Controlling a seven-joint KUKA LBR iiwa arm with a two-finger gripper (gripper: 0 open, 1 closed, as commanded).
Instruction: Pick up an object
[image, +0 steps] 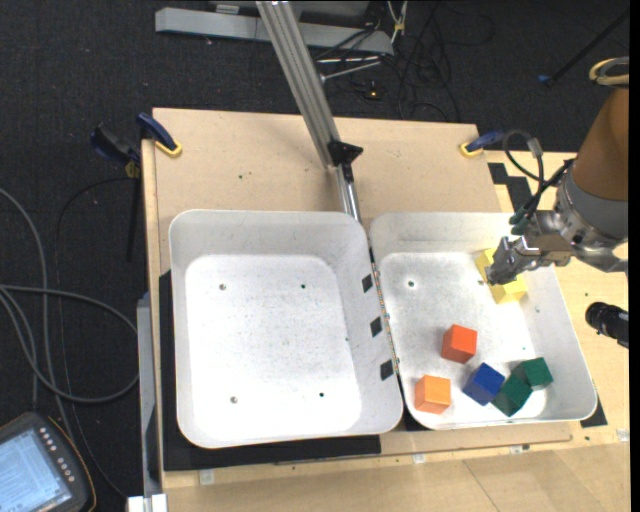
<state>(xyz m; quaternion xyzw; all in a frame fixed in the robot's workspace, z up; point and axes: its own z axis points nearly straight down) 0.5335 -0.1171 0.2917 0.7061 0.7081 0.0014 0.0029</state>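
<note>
Over the right bin, near its far corner, the gripper hangs right above a yellow block, partly covering it; whether it is open or already clamped on the block I cannot tell. This looks like the grasp step. Next it needs a firm close, then a straight lift. Orange, blue and green blocks lie well nearer, toward the bin's front edge
</note>
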